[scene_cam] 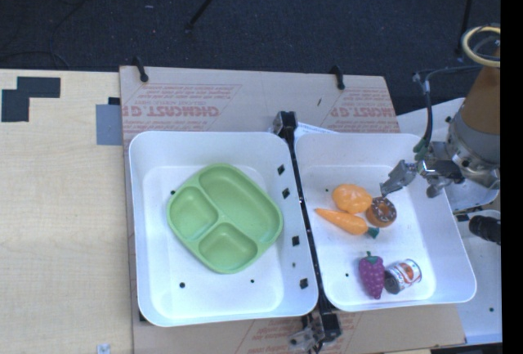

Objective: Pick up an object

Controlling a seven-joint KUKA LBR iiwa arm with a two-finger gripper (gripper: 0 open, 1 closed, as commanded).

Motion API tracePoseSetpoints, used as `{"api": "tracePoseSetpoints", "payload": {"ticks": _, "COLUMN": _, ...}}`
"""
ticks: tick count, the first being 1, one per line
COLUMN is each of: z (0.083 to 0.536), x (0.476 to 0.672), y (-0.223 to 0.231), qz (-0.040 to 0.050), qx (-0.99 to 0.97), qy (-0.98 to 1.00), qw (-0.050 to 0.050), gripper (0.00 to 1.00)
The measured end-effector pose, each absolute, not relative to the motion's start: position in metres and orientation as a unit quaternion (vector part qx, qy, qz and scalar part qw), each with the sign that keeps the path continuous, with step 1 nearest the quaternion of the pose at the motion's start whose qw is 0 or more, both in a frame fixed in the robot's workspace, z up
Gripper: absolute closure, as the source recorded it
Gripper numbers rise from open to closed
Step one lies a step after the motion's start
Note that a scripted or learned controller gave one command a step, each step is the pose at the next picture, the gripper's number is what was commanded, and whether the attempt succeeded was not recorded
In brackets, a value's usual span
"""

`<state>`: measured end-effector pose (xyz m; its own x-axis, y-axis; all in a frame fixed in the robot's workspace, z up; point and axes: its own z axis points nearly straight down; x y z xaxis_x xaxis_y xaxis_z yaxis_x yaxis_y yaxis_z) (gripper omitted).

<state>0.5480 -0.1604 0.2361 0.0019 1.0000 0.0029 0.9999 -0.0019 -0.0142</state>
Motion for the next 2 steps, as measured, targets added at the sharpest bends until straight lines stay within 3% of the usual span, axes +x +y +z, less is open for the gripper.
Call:
{"api": "tracePoseSetpoints", "payload": {"ticks": 1, "z": 0.242, "x": 0.550, "y": -0.161, "qz": 0.0008, "qx": -0.707, "qy": -0.707, "qw": 0.001, "gripper": 0.00}}
{"api": "tracePoseSetpoints", "payload": {"ticks": 2, "z": 0.178, "x": 0.546, "y": -0.159, "qz": 0.0024, "qx": -0.707, "qy": -0.707, "qw": 0.004, "gripper": 0.00}}
